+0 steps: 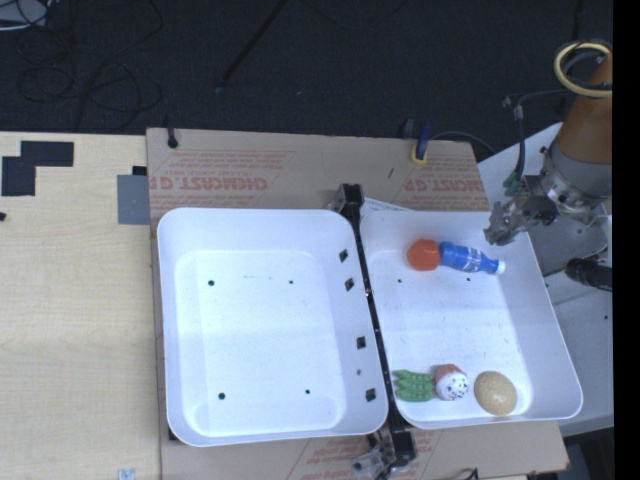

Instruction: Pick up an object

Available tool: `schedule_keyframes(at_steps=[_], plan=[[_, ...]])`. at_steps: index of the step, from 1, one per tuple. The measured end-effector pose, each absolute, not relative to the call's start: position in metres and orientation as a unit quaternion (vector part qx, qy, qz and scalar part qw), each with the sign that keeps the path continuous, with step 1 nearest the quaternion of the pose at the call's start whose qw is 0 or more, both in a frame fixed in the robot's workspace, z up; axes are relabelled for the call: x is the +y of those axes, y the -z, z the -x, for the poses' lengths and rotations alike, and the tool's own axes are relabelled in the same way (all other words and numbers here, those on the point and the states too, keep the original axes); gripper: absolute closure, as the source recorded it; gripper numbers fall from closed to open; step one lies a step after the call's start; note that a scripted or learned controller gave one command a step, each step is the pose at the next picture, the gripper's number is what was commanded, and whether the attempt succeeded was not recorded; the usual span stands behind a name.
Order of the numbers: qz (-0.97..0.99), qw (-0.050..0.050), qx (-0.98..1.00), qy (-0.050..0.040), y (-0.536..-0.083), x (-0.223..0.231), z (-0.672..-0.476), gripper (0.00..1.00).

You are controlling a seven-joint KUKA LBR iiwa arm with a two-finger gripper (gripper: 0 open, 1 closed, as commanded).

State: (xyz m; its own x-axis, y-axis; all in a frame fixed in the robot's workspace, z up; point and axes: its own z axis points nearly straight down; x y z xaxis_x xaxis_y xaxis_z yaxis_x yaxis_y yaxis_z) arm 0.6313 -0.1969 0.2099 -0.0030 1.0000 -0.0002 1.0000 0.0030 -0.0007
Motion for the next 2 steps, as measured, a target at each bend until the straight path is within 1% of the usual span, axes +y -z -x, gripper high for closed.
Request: schedule_keyframes(at_steps=[1,2], plan=[[0.706,0.001,-0.708,-0.0009,-0.156,-0.190,-0.644,1.00],[0.705,0.001,-0.709,-0.0011,-0.168,-0.191,-0.644,1.00]])
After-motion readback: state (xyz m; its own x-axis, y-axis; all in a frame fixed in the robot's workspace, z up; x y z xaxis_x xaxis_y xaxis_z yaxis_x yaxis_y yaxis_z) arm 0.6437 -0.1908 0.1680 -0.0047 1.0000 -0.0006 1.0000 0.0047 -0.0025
